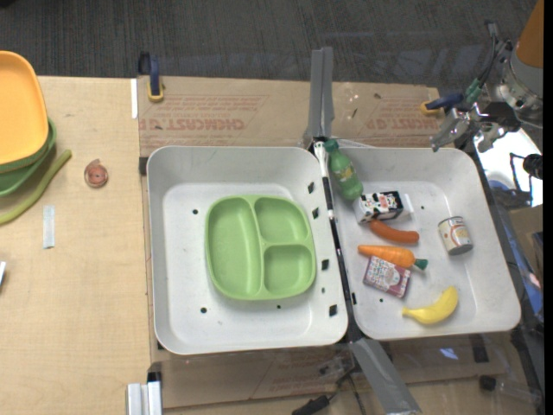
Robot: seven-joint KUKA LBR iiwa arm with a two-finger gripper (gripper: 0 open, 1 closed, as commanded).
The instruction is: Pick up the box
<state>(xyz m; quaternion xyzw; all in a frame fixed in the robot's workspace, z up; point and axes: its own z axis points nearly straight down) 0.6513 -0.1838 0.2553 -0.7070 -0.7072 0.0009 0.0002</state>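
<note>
camera view: looked down at a slant on two white bins side by side, left bin (177, 232) and right bin (488, 288), set on brown cardboard (233, 115) over a wooden bench (78, 301).

found in the left bin a green divided plate (259, 247), lying flat near the middle.

found the task's things in the right bin: a black-and-white box (381, 204) in the upper left part, just right of a green bottle (345, 173) that lay along the wall shared by the two bins; and a pink box (386, 276) lower down, lying flat, touching or nearly touching the carrot (393, 254) just above it. could not tell which of the two was meant.

noted between the two boxes a red-orange sausage-shaped thing (394, 231), just below the black-and-white box and just above the carrot. noted a small can (454, 235) on its side towards the right, well apart from both boxes, and a yellow banana (432, 308) near the front edge, below and right of the pink box.

saw the gripper (460, 130) at the far right corner of the right bin, above its rim, well apart from either box and gripping nothing visible; could not tell whether spread or pressed together.

saw on the bench at far left an orange plate (17, 102) stacked on a green one, and a small pink thing (96, 174) beside them.
</note>
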